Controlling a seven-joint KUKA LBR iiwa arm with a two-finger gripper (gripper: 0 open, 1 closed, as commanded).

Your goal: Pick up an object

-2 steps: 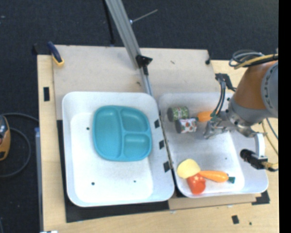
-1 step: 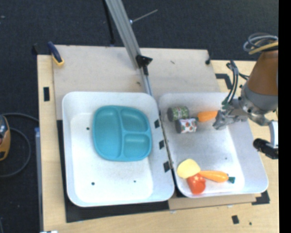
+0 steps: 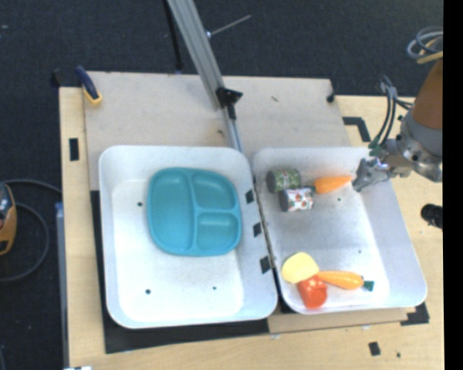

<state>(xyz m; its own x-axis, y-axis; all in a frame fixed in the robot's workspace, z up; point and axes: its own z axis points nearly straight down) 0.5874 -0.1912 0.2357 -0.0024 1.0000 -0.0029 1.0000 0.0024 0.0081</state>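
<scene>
White plastic makes up the 2 bins that sit side by side on the bench [image 3: 309, 102]. Lying in the left bin [image 3: 123, 284] is a teal plate [image 3: 194, 210] with 3 compartments, placed toward the bin's upper middle.

Moving right, the right bin [image 3: 386, 245] holds 2 groups of things. Near its top edge a green can [image 3: 283, 179] lies just above a small white box [image 3: 297, 200] with a red and green print, the 2 touching or nearly so. Just right of the can lies an orange carrot [image 3: 332, 183], pointing toward the bin's right side. Near the bottom edge sit a yellow lemon [image 3: 299, 267], a red pepper [image 3: 312, 292] touching it below, and a second carrot [image 3: 342, 280] with a green tip stretched out to their right.

At the far right the grey arm [image 3: 420, 141] reaches in, and its gripper [image 3: 365, 175] hangs at the bin's upper right, just beside the tip of the upper carrot. Whether its fingers stand apart or together cannot be told, and nothing shows between them.
</scene>
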